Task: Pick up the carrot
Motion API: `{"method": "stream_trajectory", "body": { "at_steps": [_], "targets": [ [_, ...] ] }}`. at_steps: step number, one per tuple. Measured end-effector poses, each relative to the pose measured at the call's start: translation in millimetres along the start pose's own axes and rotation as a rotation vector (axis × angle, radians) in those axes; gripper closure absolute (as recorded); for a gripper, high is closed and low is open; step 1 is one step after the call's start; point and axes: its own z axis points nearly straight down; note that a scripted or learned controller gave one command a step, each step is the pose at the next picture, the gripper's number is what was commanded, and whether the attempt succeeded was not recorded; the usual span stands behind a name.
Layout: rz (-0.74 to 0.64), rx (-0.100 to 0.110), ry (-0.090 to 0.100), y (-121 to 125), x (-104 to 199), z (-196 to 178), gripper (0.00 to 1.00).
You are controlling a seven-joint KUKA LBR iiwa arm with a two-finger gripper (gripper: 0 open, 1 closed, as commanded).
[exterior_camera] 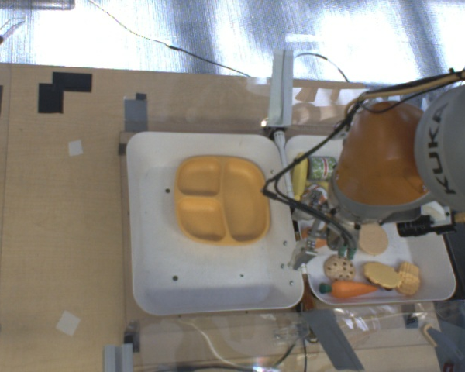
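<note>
Claw (314, 242) sits low over the inner edge of the right bin (449, 281), near the wall shared with the left bin (151, 231). Can't tell its state, the metal parts blur together there. Nothing visibly caught in it.

Landmark = carrot (355, 289). It lies flat on the right bin floor near the bin's front edge, orange body pointing right, green stub at its left end. Claw is above-left of carrot in the view, apart from it, not touching.

Around the carrot:
- speckled cookie (339, 267) just above its left end
- tan cracker-like pieces (393, 277) just right of it, one waffle-textured
- pale round disc (373, 240) above it, partly under the arm
- yellow item (299, 177) and a small can (322, 167) well above it, at the bin's far side
- small orange bit (316, 244) above-left, by the claw, can't identify

Arm's orange band (380, 157) and grey wrist cover most of the right bin's upper half, above-right of carrot. Black cables run from the arm toward the claw.

Well left of carrot: the left bin holds 1 yellow 3-compartment tray (219, 200).
</note>
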Motion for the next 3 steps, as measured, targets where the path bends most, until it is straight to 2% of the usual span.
{"method": "stream_trajectory", "body": {
  "at_steps": [1,2,3],
  "targets": [
    [0.030,0.004,-0.001,-53,-12,0,0.00],
    [-0.090,0.001,0.002,12,6,1,0.00],
    [-0.113,0.004,-0.011,-76,-20,-210,0.00]
  ]
}}
